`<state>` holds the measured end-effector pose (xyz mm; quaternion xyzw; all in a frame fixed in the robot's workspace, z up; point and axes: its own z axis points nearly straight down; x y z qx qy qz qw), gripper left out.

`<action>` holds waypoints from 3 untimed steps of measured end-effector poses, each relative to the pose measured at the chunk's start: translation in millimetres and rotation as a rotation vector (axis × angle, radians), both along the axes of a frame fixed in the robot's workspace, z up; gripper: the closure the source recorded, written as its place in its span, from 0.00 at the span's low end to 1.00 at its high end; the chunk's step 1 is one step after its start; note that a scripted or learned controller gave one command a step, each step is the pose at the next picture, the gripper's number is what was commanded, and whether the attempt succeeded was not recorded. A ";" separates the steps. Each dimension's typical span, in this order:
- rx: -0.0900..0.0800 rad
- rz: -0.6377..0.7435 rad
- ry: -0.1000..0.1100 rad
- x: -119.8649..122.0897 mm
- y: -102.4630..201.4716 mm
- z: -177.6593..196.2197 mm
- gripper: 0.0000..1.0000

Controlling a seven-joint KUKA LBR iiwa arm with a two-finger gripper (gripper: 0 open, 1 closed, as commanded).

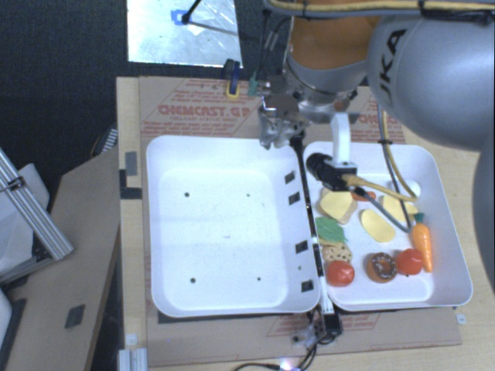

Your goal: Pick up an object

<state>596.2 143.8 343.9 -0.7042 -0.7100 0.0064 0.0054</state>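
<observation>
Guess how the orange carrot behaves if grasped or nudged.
The carrot looks like a smooth, tapered toy: probably stiff and light, apt to slip under a pinch. Being round, a nudge likely rolls it in an arc.

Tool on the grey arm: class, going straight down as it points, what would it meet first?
Likely the far rim of the shallow white left bin, beside the seam between bins; how high the tool hangs is unclear.

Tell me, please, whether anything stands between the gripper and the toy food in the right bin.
Nothing visible does. The gripper hangs at the bins' far rim by the divider, and the carrot, donut and tomato lie uncovered in the right bin, open from above.
</observation>
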 end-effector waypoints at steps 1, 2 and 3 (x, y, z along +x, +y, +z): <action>0.004 -0.004 -0.029 -7.8 -15.8 107.6 1.00; 0.004 -0.007 -0.030 -2.8 -29.8 197.5 1.00; 0.000 -0.001 -0.002 -30.4 5.9 50.9 1.00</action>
